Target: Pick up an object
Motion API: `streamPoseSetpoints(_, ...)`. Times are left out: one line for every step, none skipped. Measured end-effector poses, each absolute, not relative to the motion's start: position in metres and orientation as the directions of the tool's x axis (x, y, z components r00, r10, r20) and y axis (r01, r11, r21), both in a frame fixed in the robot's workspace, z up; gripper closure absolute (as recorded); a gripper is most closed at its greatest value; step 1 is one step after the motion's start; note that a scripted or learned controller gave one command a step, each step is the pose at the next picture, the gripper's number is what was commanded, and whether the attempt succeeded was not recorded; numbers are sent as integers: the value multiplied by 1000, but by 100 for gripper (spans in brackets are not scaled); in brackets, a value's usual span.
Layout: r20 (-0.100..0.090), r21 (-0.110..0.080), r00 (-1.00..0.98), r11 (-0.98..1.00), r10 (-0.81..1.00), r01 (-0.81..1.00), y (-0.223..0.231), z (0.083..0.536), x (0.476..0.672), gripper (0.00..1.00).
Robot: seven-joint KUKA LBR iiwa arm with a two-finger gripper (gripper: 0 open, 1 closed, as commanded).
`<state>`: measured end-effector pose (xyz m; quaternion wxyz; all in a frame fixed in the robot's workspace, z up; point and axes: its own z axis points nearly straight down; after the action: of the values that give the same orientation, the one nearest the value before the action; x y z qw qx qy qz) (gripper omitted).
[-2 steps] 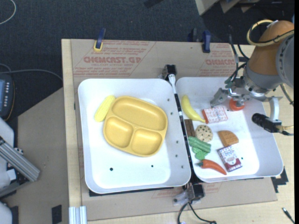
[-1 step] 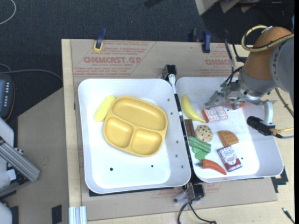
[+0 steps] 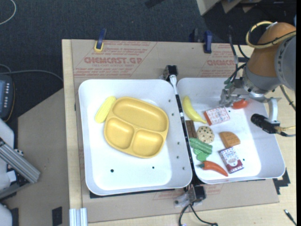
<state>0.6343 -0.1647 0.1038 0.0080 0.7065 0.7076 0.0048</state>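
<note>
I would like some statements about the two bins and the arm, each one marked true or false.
1. The yellow tray lies in the left bin. True.
2. The banana lies in the left bin. False: it is in the right bin.
3. The corn cob rests at the tray's upper left edge. True.
4. The cookie sits inside the yellow tray. False: it is in the right bin, below the banana.
5. The gripper is over the right bin. True.

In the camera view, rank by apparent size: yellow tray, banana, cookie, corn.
1. Yellow tray, by far the largest.
2. Banana and corn: look about alike, so unranked.
3. Cookie, smallest.
</note>
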Motion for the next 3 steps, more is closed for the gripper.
streamPoseSetpoints(-2, 7, -1, 1, 1000, 1000, -163, 169, 636, 100)
streamPoseSetpoints(-2, 7, -2, 2, 1000, 1000, -164, 223, 638, 100)
streamPoseSetpoints(2, -4, -2, 2, 1000, 1000, -123, 216, 605, 100)
